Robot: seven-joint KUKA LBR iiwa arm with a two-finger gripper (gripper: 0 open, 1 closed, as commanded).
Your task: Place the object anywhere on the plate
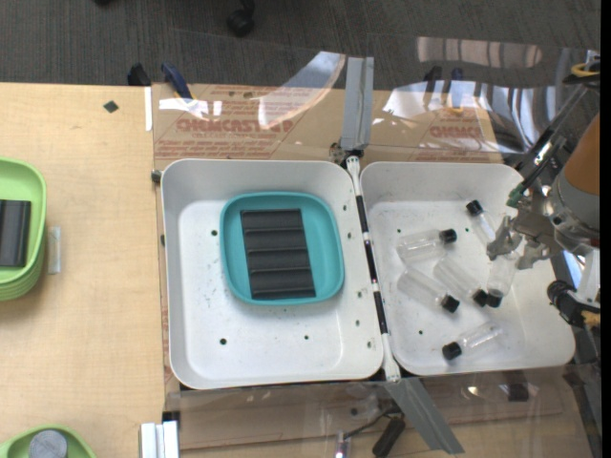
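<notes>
The plate (329,256) is teal with rounded corners and lies flat in the middle of the left bin (191,284), nearer that bin's far wall than its near one. A dark ribbed insert (277,251) covers the plate's centre, and no vial is on it.

At the tabletop's (86,351) left edge sits a stack of green trays (24,184) holding a dark block (13,233). A round grey lid (46,444) shows at the near left corner.

Past the hinge between the two bins, the right bin (420,346) holds the vials – clear tubes with black caps, lying on their sides and scattered.
- One vial (420,246) lies near the bin's left wall, its cap pointing right.
- A second vial (425,287) lies nearer the near wall, its cap at its right end.
- A third vial (480,216) lies toward the far right corner, tilted.
- A fourth vial (477,337) lies close to the near wall, its cap at its left end.
- A fifth vial (500,277) lies by the bin's right side, with its cap toward the near wall.

The gripper (506,246) hangs over the right bin's right edge, just above the fifth vial's clear end. The arm (578,184) comes in behind it from the right. Whether the gripper touches that vial, or is open or closed, I cannot tell – metal and clear plastic blur together there.
</notes>
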